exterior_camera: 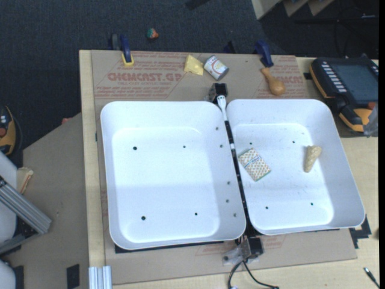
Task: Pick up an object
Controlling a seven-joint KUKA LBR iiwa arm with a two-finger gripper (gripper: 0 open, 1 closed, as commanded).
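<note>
**Two pieces sit in the right bin**

Here we look down on the bench, two white bins side by side. The left bin (120, 179) shows a bare white floor with a few dark dots. All the action is in the right bin (337, 179).

A small patterned packet (254, 164) lies flat on that bin's floor, over at nine o'clock from the bin's middle, near the wall shared with the left bin and turned at a slant. Across at three o'clock lies a tan cone-shaped piece (311, 158), narrow end pointing down toward six o'clock. The two lie well apart, nothing touching either one.

Outside the bins, at twelve o'clock on the brown board (150, 77), there is a yellow wedge (194, 65) with a small pale box (216, 67) just beside it. Further toward one o'clock lies a tan pear-shaped piece (274, 82). Blue clamps (126, 48) pin the board's far edge. A black clip (219, 92) sits at the top of the seam between the bins.

Off at two o'clock, a black handheld screen unit (349, 80) with orange trim rests on the bench. At six o'clock, a black cable (246, 270) trails off the board.
</note>
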